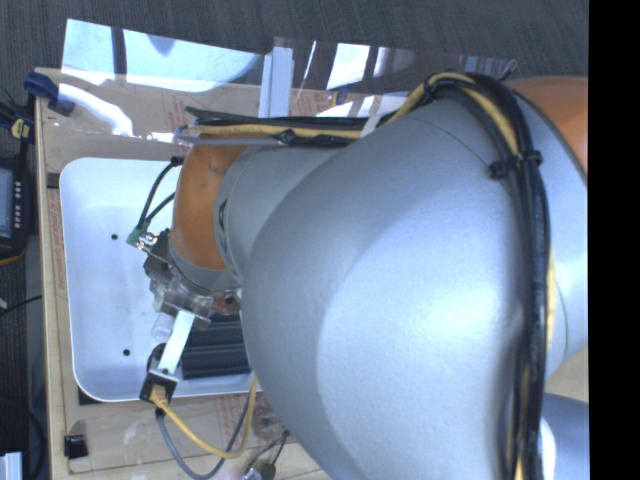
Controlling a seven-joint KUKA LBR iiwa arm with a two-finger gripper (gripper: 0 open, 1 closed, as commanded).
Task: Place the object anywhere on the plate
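Camera view: the grey arm (400,298) looms large over the white bin (95,268).
Its orange band (198,208) sits over the bin's middle and the gripper (200,313) hangs over the bin's floor, near its lower wall. Whether the gripper is spread or pressed together cannot be told, and the arm hides the bin's right part.

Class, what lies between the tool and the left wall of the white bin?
In the camera view, the stretch between the tool and the white bin's left wall is bare bin floor, save two tiny dark spots.
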